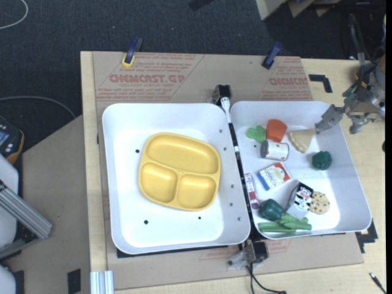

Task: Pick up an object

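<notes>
Dark carpet surrounds the desk (184, 72), whose cardboard top carries two shallow white bins side by side, pinned by clamps at the far edge. We note that the left bin (122, 164) holds a single yellow divided tray (179, 170), set near its middle with bare floor on all sides.

We find every candidate for picking in the right bin (349, 182), grouped toward the shared wall:
- far cluster: orange block (276, 129), green leafy piece (256, 132), small can (275, 150), tan wedge (299, 141);
- alone toward the right wall: dark green ball (321, 160);
- centre: small printed box (273, 176);
- near cluster: green pepper (271, 209), long green pods (284, 226), black-and-white carton (301, 199), cookie (318, 203).

We see the gripper (343, 120) at the far right corner of this bin, above the rim. One finger points toward the tan wedge; nothing sits between the jaws, and we cannot tell how far apart they stand.

We judge the ball the easiest target: it stands apart from its neighbours, with open floor around it. The near cluster is crowded and overlapping, and pieces along the shared wall leave little finger clearance on that side.
</notes>
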Robot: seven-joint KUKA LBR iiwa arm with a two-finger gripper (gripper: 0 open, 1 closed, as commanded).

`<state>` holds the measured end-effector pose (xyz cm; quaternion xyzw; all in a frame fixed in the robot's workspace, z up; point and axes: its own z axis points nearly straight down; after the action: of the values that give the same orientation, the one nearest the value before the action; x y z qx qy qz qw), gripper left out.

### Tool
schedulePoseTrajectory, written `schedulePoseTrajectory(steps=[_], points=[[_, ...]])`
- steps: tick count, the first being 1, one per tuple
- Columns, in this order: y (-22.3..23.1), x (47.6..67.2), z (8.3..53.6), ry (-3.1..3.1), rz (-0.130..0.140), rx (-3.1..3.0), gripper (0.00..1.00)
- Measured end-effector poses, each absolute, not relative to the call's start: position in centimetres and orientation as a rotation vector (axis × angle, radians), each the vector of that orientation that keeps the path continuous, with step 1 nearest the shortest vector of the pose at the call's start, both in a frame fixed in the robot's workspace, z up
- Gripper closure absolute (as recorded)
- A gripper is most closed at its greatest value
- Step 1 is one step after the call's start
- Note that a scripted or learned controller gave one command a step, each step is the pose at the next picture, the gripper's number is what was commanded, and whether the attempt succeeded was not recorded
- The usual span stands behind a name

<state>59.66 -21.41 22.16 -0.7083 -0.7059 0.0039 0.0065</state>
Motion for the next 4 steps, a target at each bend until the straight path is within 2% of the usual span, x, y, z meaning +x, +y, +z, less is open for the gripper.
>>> schedulePoseTrajectory(steps=[1, 2, 3, 4], points=[[-21.3, 59.9, 23.0, -2.221, 0.000, -2.221, 0.00], [-21.8, 60.2, 18.5, -2.217, 0.005, -2.218, 0.00], [-21.4, 59.3, 12.6, -2.217, 0.004, -2.217, 0.00], [-21.1, 59.3, 8.2, -2.217, -0.001, -2.215, 0.00]])
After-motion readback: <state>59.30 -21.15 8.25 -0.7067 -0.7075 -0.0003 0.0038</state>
